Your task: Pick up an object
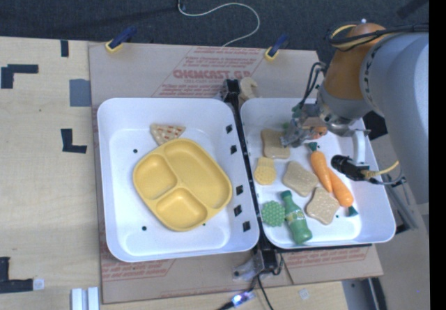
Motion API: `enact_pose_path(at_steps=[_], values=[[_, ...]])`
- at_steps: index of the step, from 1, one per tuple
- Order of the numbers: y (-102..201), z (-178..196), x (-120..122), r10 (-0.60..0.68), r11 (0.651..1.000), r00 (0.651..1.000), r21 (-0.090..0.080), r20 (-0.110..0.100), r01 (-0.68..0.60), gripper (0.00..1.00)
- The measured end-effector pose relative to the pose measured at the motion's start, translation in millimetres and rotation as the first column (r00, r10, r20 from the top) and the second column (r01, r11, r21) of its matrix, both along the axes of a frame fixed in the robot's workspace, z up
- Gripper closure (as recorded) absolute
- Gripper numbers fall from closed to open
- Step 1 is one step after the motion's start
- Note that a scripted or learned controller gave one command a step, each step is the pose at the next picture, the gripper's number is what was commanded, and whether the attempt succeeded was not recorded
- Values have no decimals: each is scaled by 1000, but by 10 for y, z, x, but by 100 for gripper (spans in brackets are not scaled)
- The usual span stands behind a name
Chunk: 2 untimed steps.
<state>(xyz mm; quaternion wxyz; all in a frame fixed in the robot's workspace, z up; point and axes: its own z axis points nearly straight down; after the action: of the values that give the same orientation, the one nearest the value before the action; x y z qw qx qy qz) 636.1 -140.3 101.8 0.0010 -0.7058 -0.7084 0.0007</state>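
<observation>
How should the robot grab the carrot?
Probably across the middle of the carrot, from straight above. It lies flat, long and thin, slanting down the right bin, so fingers closing across its narrow width would fit. A cracker touches its lower end, so the middle looks freer.

Red print on the cardboard sheet [209, 75] — too blurred to read.

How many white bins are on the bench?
2. The left bin holds a yellow tray; the right bin beside it holds the toy food, under the arm.
</observation>
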Motion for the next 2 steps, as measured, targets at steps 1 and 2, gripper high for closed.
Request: enact_pose_path(at_steps=[1, 2], values=[[-39, 632, 23, -3, 1000, 1000, -2, 7, 3, 100], [-38, 1168, 35, -2, 1000, 1000, -2, 7, 2, 100]])
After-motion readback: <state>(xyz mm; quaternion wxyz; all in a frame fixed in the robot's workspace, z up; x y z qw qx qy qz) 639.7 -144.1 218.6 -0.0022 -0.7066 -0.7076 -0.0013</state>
